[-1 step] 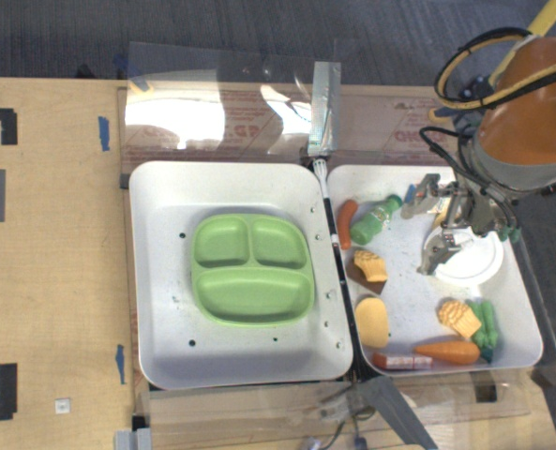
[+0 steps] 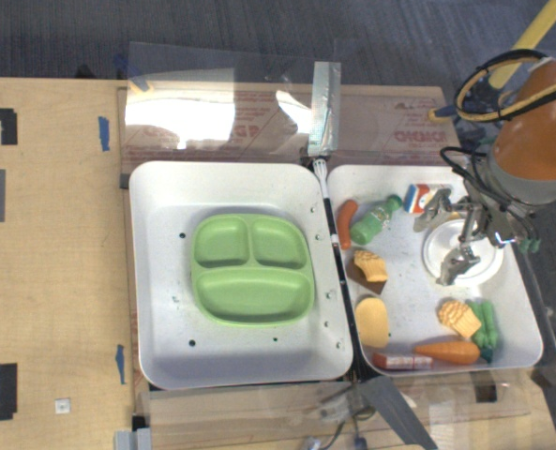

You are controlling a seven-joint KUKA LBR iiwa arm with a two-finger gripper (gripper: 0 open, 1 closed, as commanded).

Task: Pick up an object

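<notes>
My gripper (image 2: 449, 239) hangs low over the right bin (image 2: 531, 345), above a small white round dish (image 2: 474, 262). Its two metal fingers stand apart, open, with nothing between them. Around it in this bin lie a red sausage (image 2: 346, 218), a green bottle (image 2: 377, 218), a red, white and blue packet (image 2: 418, 198), a brown and yellow piece (image 2: 368, 268), a yellow oval (image 2: 372, 322), a crinkled yellow chunk (image 2: 459, 318), a green vegetable (image 2: 488, 324), a carrot (image 2: 446, 352) and a thin red stick (image 2: 401, 361).
The left bin (image 2: 156, 251) holds a green divided plate (image 2: 252, 268). The grey and orange arm (image 2: 531, 139) with its cables fills the upper right. A clear plastic sheet (image 2: 221, 111) lies behind the bins, and a metal divider (image 2: 323, 111) stands between them.
</notes>
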